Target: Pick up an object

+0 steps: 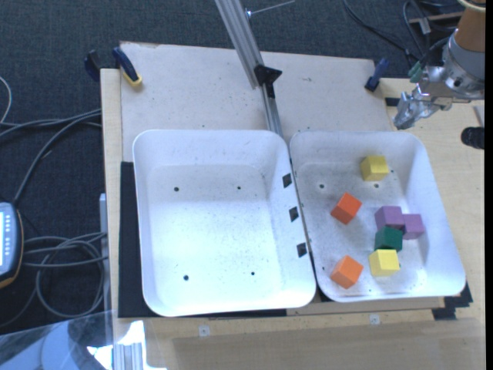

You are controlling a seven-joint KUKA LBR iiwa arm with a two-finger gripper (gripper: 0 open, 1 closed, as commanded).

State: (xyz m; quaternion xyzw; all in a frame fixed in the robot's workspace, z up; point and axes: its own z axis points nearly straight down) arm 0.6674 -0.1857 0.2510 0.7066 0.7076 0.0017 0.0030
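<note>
Camera view: my gripper [406, 117] hangs over the bench just past the far-right corner of the right bin [439, 206], outside its rim. Nothing between the tips. How wide they stand, I can't tell from this angle, too small and blurred.

The pickable stuff is all in the right bin. Yellow cube [374, 167] sits alone near the far side, closest to me. Orange cube [347, 207] sits mid-bin, apart from the rest. A second orange cube [347, 270] lies near the front rim. Purple block [399, 220], green cube [388, 240] and another yellow cube [384, 262] are bunched together toward the right wall, touching or nearly so. The left bin [154, 153] lies w/ its floor bare.

Handling, my guess: small blocks, prob. light and rigid, flat-faced, not fragile. They may be a bit slick, so a skewed pinch could twist one out.

Best hold: two opposite flat faces, squared to the cube, approx. mid-height. The far yellow cube looks easiest, w/ free space on all sides. The cluster leaves little room for a tip to slide in.
</note>
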